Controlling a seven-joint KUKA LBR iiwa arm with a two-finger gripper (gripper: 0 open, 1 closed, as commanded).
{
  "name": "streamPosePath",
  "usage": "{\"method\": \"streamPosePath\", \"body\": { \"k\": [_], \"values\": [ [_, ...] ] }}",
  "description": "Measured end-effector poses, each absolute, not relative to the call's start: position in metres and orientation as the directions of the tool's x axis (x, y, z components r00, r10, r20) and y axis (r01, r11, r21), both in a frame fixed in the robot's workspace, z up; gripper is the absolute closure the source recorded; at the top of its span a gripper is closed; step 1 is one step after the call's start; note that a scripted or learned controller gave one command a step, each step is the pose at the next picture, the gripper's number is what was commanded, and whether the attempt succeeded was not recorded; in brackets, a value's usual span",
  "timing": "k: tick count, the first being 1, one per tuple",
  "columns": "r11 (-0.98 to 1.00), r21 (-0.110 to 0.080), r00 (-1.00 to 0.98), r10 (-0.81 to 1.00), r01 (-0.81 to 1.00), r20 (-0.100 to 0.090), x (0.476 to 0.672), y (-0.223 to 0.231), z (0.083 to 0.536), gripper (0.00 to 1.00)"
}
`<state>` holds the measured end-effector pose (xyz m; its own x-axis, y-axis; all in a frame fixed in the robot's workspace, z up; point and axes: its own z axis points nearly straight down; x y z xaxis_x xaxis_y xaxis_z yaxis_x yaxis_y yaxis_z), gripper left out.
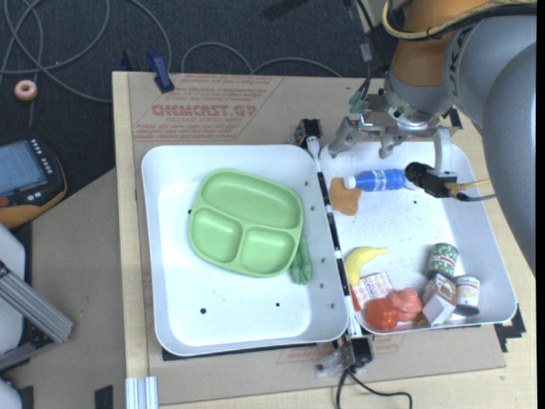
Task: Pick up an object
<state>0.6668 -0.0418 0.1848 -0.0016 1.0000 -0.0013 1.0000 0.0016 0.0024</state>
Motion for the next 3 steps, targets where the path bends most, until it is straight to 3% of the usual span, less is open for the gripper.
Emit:
{"method": "streamPosePath", "body": {
  "k": [1, 2, 3],
  "values": [
    [-0.001, -0.002, 0.001, 1.000, 1.000, 0.000, 0.591, -0.051, 0.191, 0.00],
    [0.003, 0.021, -0.003, 1.000, 1.000, -0.007, 0.667, -0.097, 0.102, 0.00],
    [0.002, 0.028, -0.002, 1.000, 1.000, -0.011, 0.657, -0.178, 0.097, 0.00]
  ]
}}
